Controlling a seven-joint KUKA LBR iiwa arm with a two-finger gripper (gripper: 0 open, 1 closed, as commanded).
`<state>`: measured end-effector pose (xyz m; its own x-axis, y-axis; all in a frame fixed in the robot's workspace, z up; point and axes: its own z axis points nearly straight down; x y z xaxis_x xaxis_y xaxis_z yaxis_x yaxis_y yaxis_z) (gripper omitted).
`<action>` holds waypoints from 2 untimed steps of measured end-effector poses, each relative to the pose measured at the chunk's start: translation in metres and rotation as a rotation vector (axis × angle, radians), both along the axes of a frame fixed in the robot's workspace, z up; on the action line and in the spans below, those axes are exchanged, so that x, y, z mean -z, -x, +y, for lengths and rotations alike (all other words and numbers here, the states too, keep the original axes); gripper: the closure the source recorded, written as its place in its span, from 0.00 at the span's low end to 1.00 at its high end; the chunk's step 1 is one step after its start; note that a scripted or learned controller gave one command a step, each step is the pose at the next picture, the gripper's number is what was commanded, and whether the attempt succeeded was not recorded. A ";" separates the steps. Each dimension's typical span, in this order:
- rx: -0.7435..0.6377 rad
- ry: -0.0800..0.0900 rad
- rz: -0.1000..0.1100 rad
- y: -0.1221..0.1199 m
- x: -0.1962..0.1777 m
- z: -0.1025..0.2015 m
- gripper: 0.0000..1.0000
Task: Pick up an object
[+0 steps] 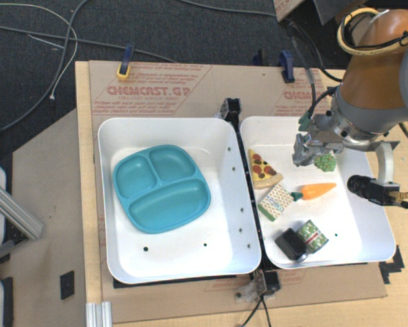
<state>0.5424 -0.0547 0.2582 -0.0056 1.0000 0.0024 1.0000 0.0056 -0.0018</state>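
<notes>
Green, bumpy and small, a broccoli [324, 161] lies in the far part of the right bin [367, 251], and the gripper [308, 150] is right against its left side. From where I stand I cannot tell how the gripper is set, or whether the broccoli is really caught by it or only touched.

Nearer to me in the same bin lie a pizza slice [263, 169], a patterned block [275, 201], a carrot [314, 191] and a dark box [300, 240]. The left bin [122, 251] holds a blue tray [163, 187].

I think the main risk is a miss. The broccoli seems to sit to one side of the gripper, not under its middle, so closing could push it away toward the bin's far wall instead of taking it. Its round uneven top may also slip out during the lift.

A second risk: the pizza slice and the carrot are near, and a sideways correction could knock them or pick up the wrong thing.

A black cable end [367, 187] hangs just beside the bin's right wall. If the arm turns, it could drag across the objects.
</notes>
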 end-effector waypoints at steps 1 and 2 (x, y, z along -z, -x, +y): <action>0.000 0.001 -0.004 -0.022 0.000 0.044 1.00; 0.002 0.002 -0.003 -0.029 0.008 0.088 1.00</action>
<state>0.5709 0.0337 0.2503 -0.0041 1.0000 0.0006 1.0000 0.0041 0.0008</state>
